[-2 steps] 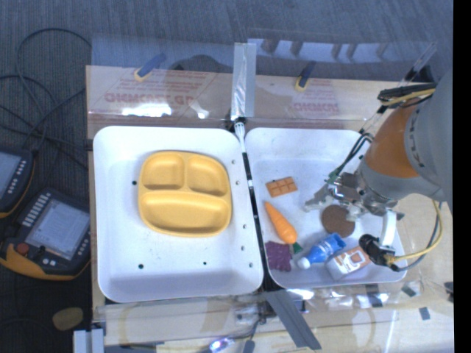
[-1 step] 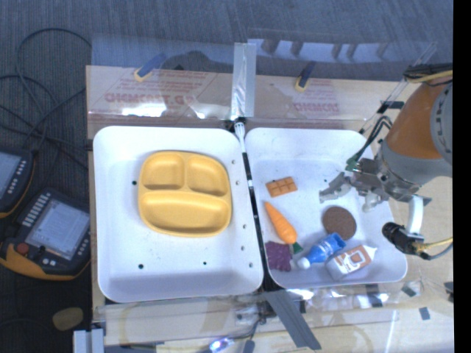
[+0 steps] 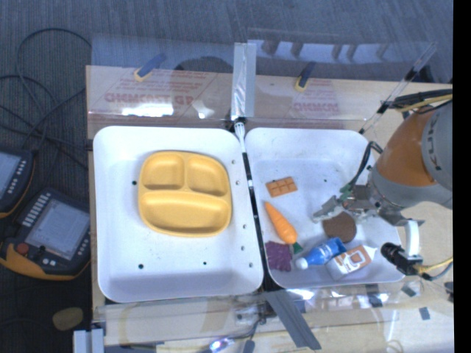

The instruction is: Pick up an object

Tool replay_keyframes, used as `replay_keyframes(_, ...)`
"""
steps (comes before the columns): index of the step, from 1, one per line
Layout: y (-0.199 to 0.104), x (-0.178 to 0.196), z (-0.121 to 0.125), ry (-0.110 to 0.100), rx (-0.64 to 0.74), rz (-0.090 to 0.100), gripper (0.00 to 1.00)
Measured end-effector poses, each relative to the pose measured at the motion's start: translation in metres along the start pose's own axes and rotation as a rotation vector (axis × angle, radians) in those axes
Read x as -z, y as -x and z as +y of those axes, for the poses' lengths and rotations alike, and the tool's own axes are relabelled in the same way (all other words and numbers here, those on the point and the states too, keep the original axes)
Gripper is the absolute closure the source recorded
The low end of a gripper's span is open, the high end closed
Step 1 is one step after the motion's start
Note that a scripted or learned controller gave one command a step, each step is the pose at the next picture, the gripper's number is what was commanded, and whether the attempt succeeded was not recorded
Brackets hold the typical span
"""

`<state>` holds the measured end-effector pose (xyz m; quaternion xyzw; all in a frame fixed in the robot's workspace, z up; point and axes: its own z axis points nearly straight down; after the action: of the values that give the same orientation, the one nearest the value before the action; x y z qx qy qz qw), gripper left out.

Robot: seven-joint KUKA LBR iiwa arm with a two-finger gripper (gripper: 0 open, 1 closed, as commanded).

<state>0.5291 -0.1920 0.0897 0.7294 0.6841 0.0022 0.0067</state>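
While the left bin is occupied by a yellow divided plate, the right bin is entered by the arm. Whether the claw is spread cannot be told; it is seen just above a brown round piece. Nearby are laid a carrot and a waffle.

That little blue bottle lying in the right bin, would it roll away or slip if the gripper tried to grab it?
The blue bottle lies on its side, so a nudge would probably roll it. It looks round and smooth, so likely slippery between fingers. The carrot and a white carton flank it closely, which may stop it rolling far.
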Motion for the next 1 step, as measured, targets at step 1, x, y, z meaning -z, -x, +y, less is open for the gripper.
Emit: replay_keyframes(1,-0.0013,0.0086,0.0004,-0.001,0.001,0.004,1.0)
